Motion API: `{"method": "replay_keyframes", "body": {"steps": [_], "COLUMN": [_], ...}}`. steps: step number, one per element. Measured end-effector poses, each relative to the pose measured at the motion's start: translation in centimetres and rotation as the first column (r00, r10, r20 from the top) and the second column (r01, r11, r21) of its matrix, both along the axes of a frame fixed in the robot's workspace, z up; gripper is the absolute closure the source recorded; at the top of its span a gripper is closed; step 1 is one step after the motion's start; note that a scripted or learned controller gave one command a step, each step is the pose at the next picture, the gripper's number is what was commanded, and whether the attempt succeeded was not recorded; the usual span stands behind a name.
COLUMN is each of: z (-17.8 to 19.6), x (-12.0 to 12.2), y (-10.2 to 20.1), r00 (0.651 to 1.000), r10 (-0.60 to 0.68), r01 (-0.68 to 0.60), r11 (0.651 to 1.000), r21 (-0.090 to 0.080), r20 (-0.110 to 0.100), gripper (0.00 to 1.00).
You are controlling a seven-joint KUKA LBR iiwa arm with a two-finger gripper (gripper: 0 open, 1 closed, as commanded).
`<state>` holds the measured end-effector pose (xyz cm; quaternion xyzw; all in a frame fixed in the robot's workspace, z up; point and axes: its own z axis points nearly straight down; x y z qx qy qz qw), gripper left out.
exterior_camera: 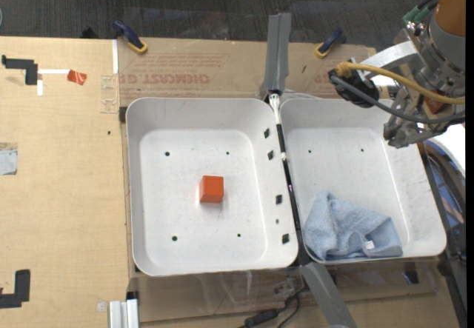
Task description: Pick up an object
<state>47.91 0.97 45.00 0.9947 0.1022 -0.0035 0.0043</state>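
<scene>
Two shallow white bins sit side by side on the table, clipped together along their shared wall, so that objects stay corralled within the arm's reach. The left bin (148,245) holds a small orange-red cube (212,189), lying flat near the middle of the floor, a little toward the near edge, well apart from every wall. That open placement looks favourable: fingers could come down on either pair of faces without fouling the rim. The cube looks rigid with crisp edges and a matte surface, so it should sit still under a closing grip.

The right bin (415,171) holds a pale blue cloth (348,229), crumpled into soft folds and pushed into the near-left corner, touching the dividing wall. It looks like terry, limp and bulky, and would likely deform instead of offering a firm edge.

The end effector (404,134) hangs over the far-right edge of the right bin, near its rim, with a yellow hose (385,75) looping across the wrist. Nothing is visible between its tips, and whether they stand wide or narrow cannot be told at this angle. Both bins are smooth moulded plastic with small dark holes in the floor.
</scene>
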Motion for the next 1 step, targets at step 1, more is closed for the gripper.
{"method": "replay_keyframes", "body": {"steps": [1], "z": [0.00], "x": [0.00], "y": [0.00], "r00": [1.000], "r10": [0.000], "r01": [0.000], "r11": [1.000], "r21": [0.000], "r20": [0.000], "gripper": [0.00]}}
